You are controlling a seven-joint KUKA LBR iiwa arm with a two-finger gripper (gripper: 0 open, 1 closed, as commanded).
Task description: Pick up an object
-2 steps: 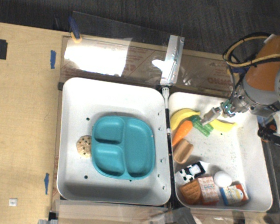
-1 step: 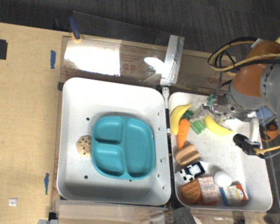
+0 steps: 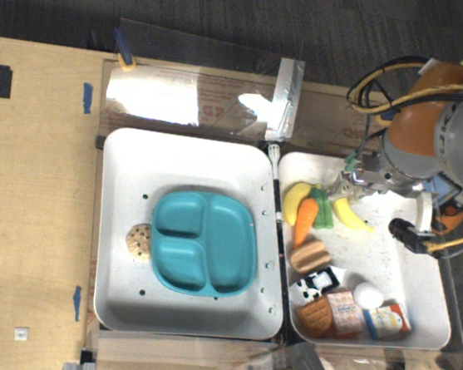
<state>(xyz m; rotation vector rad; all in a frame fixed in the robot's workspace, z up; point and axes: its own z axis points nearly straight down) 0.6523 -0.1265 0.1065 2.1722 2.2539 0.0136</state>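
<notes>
Over the right bin (image 3: 429, 317), we see the gripper (image 3: 356, 180), grip unclear to us, beside a curved yellow toy banana (image 3: 350, 214), toy carrot (image 3: 305, 220) nearby.

No legible text or labels.

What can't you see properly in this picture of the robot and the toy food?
- End effector, camera view: the arm's own wrist covers it, so whether it grips anything is unclear.
- Small black-and-white toy: partly under the bread, too small to identify.
- Labels on the small cartons: too small to read.
- Arm: cut off by the right edge.
</notes>
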